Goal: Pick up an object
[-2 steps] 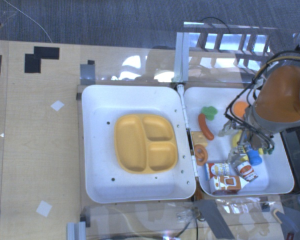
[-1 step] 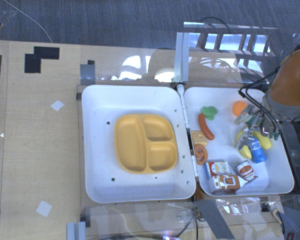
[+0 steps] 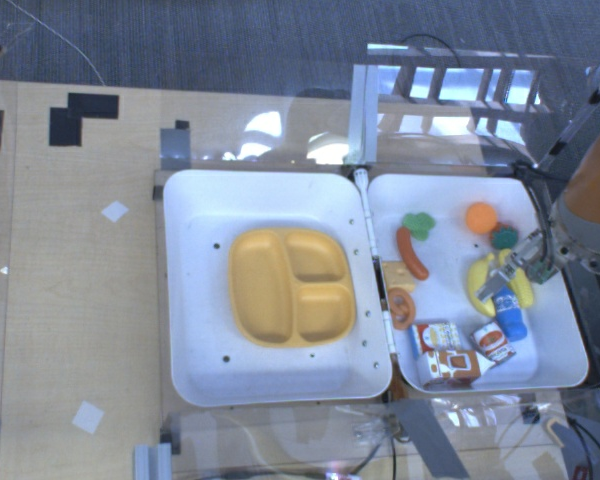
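White left bin (image 3: 195,368): it carries a yellow divided plate (image 3: 291,286) flat in its middle.
Right bin (image 3: 570,363): all the small items are crowded in here.
Arm (image 3: 592,193): grey with an orange band, reaching in from the right edge, over the right bin's far side.
Gripper (image 3: 500,280): down low over the banana (image 3: 483,280), right on top of it; whether it is clenched or released, I cannot tell.
Carton (image 3: 446,356): red and white, lying near the front wall.
Blue bottle (image 3: 510,320): just in front of the banana.
Sausage (image 3: 412,253): red, slanted, beside the divider.
Orange ball (image 3: 481,217): near the back, next to a green piece (image 3: 417,224).
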Action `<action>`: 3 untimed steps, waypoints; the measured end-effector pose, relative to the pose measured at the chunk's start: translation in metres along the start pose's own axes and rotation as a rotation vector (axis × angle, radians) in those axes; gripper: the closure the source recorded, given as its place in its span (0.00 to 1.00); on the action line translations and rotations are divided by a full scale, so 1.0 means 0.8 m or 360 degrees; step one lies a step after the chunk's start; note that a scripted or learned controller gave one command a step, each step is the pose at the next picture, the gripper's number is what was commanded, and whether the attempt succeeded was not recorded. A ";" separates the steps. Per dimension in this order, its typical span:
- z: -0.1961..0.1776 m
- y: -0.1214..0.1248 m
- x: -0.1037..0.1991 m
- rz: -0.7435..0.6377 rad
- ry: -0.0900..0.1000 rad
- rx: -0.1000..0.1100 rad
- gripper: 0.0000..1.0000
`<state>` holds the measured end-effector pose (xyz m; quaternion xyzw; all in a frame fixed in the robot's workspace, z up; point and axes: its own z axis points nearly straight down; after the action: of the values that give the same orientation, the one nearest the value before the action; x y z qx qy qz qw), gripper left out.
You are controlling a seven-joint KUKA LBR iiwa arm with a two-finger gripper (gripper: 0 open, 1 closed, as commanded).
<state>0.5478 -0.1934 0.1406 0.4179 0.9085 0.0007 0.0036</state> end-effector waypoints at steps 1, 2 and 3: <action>0.064 0.051 -0.018 0.1124 0.0017 -0.0017 0.00; 0.067 0.099 -0.023 0.0847 -0.0001 -0.0003 0.00; 0.067 0.091 -0.023 0.0876 -0.0002 -0.0003 0.00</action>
<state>0.6154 -0.1604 0.0877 0.6490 0.7608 0.0021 0.0041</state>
